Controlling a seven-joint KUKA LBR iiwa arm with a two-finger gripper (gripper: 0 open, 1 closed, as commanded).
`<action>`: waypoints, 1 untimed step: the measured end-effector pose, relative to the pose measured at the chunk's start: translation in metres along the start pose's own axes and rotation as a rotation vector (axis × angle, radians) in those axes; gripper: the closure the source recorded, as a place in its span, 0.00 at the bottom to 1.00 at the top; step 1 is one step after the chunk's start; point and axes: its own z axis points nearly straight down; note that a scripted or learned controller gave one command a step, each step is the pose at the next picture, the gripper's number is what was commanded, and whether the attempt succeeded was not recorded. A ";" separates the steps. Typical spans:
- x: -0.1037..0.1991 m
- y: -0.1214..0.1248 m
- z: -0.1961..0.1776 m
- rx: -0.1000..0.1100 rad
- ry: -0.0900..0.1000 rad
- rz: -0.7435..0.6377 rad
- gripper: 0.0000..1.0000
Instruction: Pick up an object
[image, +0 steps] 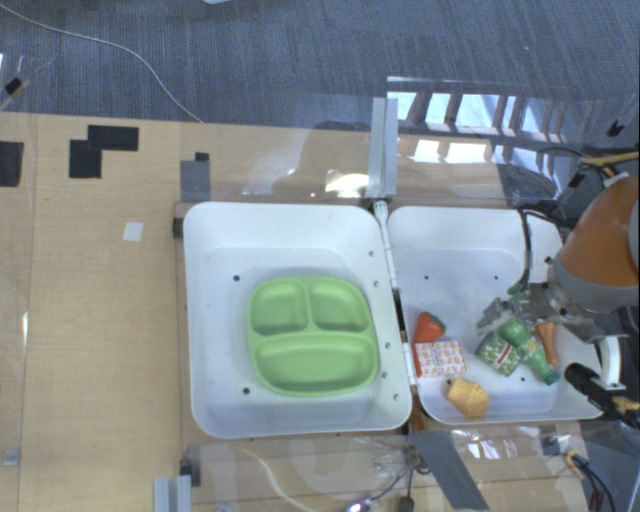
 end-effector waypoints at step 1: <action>0.000 0.004 -0.013 -0.011 -0.005 -0.002 1.00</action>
